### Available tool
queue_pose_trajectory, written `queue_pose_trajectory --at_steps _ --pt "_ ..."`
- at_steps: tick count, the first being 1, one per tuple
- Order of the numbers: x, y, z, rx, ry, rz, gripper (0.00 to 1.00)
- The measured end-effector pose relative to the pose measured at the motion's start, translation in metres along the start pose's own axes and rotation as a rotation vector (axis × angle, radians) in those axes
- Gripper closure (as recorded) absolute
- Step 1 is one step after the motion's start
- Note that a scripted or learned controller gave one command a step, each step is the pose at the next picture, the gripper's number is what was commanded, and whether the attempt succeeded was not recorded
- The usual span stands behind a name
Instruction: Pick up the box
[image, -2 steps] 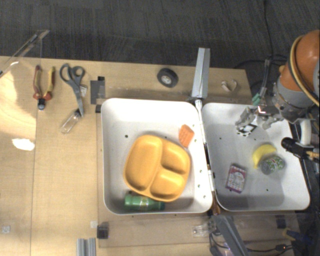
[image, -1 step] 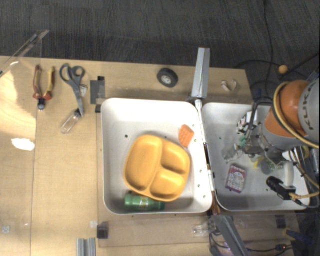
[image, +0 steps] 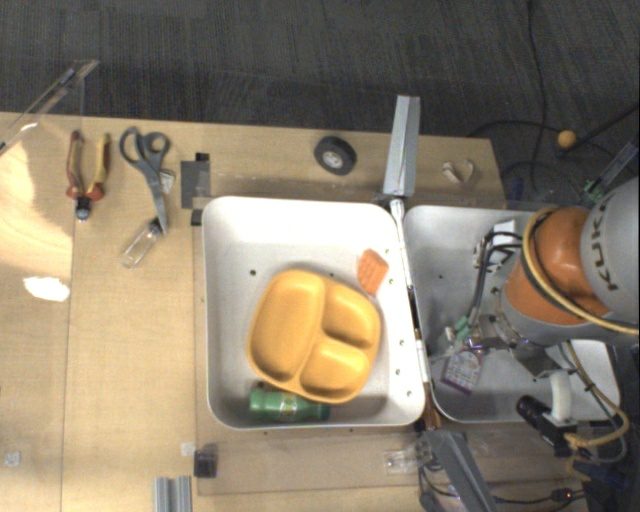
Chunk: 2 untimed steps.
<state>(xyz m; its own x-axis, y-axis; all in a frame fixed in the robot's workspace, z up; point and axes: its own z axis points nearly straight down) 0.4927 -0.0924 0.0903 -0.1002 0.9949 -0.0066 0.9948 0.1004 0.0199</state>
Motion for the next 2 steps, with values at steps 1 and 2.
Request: queue_pose_trajectory --at_steps 1,2 --pt "-0.001 0.003 -0.011 -0.008 -0.003 -0.002 1.0" --pt "0.02 0.001 -0.121 0.011 0.007 -0.227 1.0"
